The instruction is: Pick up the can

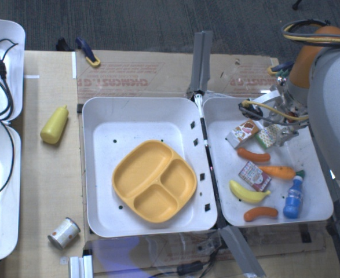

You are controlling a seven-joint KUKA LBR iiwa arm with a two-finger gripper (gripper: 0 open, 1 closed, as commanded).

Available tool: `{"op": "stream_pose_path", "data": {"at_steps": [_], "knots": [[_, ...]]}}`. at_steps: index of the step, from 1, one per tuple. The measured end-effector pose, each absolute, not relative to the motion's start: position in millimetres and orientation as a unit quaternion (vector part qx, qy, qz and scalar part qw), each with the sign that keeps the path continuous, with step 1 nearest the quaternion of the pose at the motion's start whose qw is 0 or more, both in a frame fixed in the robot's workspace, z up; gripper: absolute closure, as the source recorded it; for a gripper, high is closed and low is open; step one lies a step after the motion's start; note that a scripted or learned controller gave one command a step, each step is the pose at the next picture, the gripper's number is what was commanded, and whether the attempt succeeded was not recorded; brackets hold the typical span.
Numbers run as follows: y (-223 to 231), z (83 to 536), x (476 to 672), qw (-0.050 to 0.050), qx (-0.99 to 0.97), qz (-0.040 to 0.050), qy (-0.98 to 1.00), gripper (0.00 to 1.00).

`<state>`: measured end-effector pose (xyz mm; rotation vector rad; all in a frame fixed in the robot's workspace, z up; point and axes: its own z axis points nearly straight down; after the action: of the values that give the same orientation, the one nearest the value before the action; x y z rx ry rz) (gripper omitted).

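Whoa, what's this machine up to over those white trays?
It's meant to pick up the can, which lies on the bench outside the trays, at the near left. The arm reaches in over the right bin, its hand low among toy food and small boxes. The left bin has a yellow divided plate.

Silver can (pixel 64 233) on its side on the bench, just beside the left bin's (pixel 90 172) near-left corner.
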<state>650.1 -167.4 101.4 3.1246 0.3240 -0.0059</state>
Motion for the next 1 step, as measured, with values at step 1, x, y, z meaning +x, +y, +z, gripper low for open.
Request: {"op": "stream_pose_path", "data": {"at_steps": [1], "knots": [[-95.0,92.5,646.4,0.0,0.992,-0.0003,0.124,1.0]]}}
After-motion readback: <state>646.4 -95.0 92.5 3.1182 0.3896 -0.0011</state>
